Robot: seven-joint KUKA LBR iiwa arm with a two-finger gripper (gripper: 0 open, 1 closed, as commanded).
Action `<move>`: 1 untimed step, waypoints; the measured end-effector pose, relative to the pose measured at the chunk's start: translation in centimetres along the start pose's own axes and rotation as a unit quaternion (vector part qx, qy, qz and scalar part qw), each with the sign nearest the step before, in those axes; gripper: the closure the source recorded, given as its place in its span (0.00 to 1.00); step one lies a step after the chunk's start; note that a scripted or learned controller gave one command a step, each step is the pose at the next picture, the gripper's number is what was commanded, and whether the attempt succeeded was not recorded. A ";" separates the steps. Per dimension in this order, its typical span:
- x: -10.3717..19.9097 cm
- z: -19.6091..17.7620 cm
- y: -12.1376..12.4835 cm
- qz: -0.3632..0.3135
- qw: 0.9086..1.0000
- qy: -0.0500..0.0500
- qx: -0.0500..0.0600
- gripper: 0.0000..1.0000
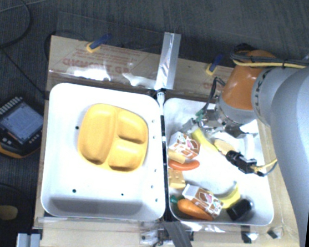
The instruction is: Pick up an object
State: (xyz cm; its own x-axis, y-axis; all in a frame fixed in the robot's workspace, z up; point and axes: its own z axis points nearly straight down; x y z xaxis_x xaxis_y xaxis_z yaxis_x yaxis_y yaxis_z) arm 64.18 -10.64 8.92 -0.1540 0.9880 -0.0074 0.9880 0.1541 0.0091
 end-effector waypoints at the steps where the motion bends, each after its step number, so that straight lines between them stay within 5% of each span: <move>1: 0.8 -2.7 0.5 0.013 1.000 0.004 0.005 0.00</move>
State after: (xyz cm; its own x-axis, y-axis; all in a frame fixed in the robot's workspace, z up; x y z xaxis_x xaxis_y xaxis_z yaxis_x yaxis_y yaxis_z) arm 64.57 -9.77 11.61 -0.1286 0.9917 0.0011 0.9917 0.1286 -0.0007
